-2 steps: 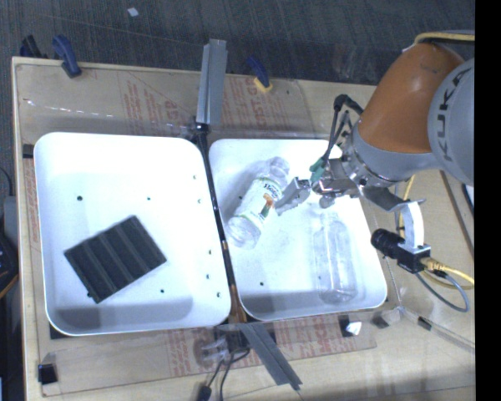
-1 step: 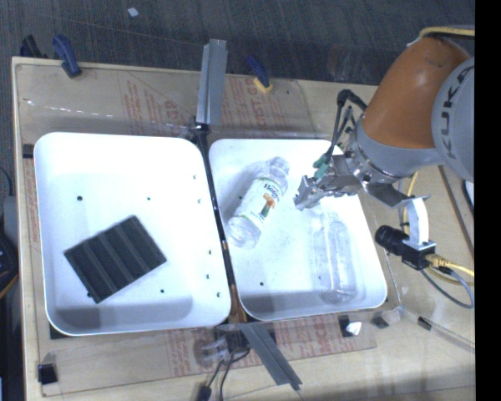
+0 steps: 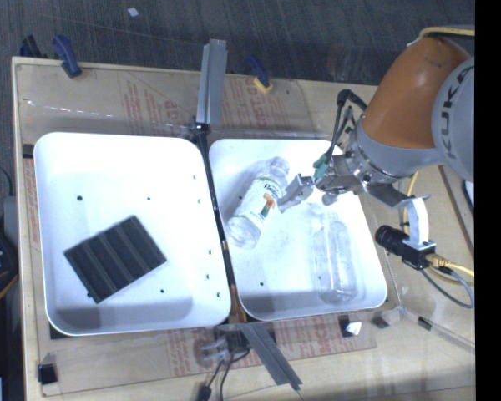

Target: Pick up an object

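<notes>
Camera view: clear bottle (image 3: 259, 200) lies slanted in the right bin (image 3: 363, 295), long axis upper-right to lower-left, just left of the gripper (image 3: 294, 192), whose grip I cannot tell.

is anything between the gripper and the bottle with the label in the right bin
Nothing visible. The gripper sits right beside the labelled bottle in the right bin, with no object between them. The other clear bottle lies apart, nearer the front right corner.
</notes>
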Robot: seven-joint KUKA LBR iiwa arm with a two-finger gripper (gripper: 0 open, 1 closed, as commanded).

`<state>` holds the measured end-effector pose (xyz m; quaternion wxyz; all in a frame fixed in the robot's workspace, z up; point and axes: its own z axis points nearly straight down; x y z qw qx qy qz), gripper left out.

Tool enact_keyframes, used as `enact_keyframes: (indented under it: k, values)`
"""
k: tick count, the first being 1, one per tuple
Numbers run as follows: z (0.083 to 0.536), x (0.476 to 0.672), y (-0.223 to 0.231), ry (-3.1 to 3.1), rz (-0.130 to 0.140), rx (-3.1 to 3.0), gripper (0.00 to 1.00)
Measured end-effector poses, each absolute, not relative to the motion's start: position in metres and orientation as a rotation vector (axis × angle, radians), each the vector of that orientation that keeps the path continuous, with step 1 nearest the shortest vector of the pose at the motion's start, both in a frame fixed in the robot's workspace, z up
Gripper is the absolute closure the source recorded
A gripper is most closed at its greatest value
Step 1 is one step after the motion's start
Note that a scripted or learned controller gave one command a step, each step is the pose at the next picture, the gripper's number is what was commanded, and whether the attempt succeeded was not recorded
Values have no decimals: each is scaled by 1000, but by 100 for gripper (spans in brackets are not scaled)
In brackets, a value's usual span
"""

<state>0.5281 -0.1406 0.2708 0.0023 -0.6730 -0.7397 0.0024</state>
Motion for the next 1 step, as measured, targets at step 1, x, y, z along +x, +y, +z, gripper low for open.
enact_keyframes:
  k: [1]
  values:
    - [191, 581, -152, -2417, 7, -1999, 0]
